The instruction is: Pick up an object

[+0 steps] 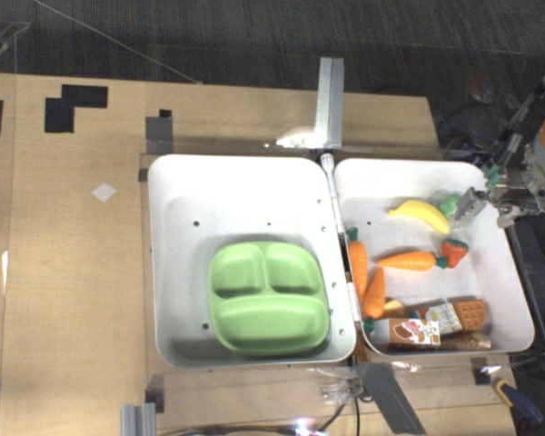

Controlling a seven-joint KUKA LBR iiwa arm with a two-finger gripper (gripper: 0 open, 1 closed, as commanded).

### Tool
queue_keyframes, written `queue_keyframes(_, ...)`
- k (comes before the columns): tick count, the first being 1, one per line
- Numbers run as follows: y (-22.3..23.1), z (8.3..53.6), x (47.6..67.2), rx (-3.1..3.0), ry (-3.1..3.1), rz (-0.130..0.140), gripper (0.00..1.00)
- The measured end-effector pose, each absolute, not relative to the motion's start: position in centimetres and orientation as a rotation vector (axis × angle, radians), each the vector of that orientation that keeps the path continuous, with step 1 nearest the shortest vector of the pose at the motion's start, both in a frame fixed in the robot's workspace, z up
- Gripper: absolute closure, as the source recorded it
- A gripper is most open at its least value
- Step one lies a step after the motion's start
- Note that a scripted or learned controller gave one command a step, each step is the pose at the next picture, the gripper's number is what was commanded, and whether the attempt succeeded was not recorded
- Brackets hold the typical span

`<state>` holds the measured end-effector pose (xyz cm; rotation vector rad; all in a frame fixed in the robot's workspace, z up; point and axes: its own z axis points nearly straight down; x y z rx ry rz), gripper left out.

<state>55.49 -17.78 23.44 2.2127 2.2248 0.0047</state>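
Wooden worktop (73,271), two bins; pincer (490,198) hangs over the banana (420,214), grip unclear—I'd drop straight onto its middle.

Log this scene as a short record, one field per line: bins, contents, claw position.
left bin: holds a green divided plate
right bin: holds a banana, three carrots, a snack packet
carrot layout: one lies across the middle, two lie along the divider side
claw: at the right bin's far right corner, near the banana
object between fingers: none visible
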Motion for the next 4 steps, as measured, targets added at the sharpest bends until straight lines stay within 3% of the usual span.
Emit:
queue_keyframes(1,-17.0,9.6,56.8,2.32,2.11,0.007,0.0)
queue_keyframes(2,-12.1,9.2,55.7,2.253,2.166,0.018,0.0)
queue_keyframes(3,-9.8,9.3,50.8,2.28,2.134,0.023,0.0)
queue_keyframes(4,-9.3,9.3,49.6,2.176,2.23,0.028,0.0)
